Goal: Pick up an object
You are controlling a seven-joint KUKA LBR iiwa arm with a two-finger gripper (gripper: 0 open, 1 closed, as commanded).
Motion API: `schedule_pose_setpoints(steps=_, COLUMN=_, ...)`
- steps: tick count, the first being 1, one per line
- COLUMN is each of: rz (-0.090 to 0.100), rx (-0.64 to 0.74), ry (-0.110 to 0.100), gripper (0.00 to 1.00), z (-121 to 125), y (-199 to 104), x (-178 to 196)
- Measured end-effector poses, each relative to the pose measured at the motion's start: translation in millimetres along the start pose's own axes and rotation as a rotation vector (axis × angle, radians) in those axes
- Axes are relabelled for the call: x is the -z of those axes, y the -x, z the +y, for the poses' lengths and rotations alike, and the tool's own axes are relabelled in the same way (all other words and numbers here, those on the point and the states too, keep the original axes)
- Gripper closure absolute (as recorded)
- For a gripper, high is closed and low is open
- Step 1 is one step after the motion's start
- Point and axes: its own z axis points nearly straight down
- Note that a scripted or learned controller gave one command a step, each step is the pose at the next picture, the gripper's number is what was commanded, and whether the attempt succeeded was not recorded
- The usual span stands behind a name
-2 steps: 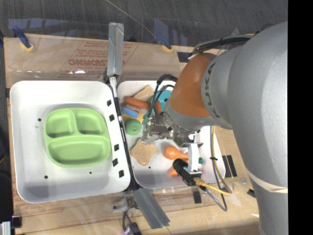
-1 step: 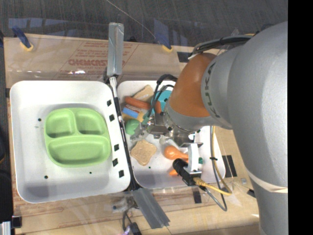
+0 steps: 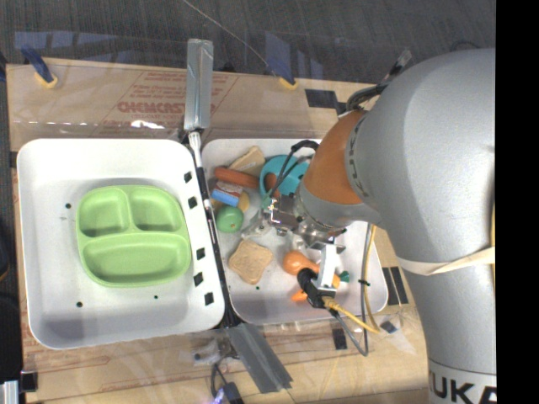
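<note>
Two white bins sit side by side on the worktop: the left bin holds a green tray, the right bin a jumble of toy food. The arm comes in from the right of the frame, and its claw hangs low over the middle of the right bin; its state I cannot tell. Nearest it are an orange piece just below, a bread slice at lower left and a green ball to the left. A sausage and a teal cup lie higher up. The step should go best with one well-separated item, perhaps the bread slice: centre above it, descend straight, close firmly, then lift without nudging neighbours.
</note>
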Motion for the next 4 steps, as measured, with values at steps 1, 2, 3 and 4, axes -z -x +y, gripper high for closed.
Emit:
schedule_pose_setpoints(steps=1, rz=0.004, rx=0.009, ry=-0.003, gripper=1.0, z=0.2, y=-3.1, x=10.4)
schedule_pose_setpoints(steps=2, rz=0.001, rx=-0.32, ry=-0.001, gripper=1.0, z=13.1, y=-99.3, x=98.9)
schedule_pose_setpoints(steps=3, rz=-0.003, rx=-0.907, ry=-0.004, gripper=1.0, z=44.8, y=-162.2, x=96.9)
schedule_pose_setpoints(steps=4, rz=-0.005, rx=-1.067, ry=-0.006, gripper=1.0, z=-43.1, y=-128.1, x=97.0)
